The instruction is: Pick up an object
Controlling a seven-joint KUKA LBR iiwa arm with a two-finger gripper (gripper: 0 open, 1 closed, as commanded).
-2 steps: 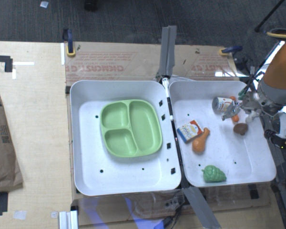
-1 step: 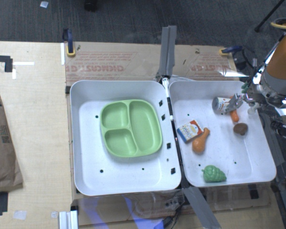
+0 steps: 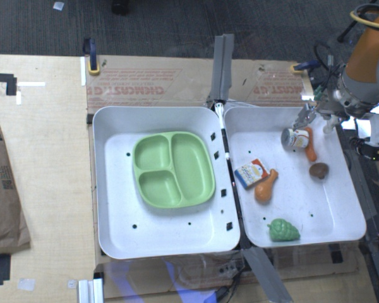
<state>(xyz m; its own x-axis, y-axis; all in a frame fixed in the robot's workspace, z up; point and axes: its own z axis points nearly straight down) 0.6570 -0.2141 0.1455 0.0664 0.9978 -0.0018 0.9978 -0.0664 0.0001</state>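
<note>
One small can (image 3: 295, 137) is seen in the right bin (image 3: 341, 223), near its far edge, just beside an orange carrot (image 3: 311, 149). It is grasped between the fingers of the end effector (image 3: 305, 120). A green divided plate (image 3: 174, 168) is lying in the left bin (image 3: 114, 226).

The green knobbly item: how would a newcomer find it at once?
Look in the right white bin, at its near edge. The green knobbly broccoli-like item lies there alone, below the orange drumstick-shaped toy. Nothing else in that bin is green.
</note>
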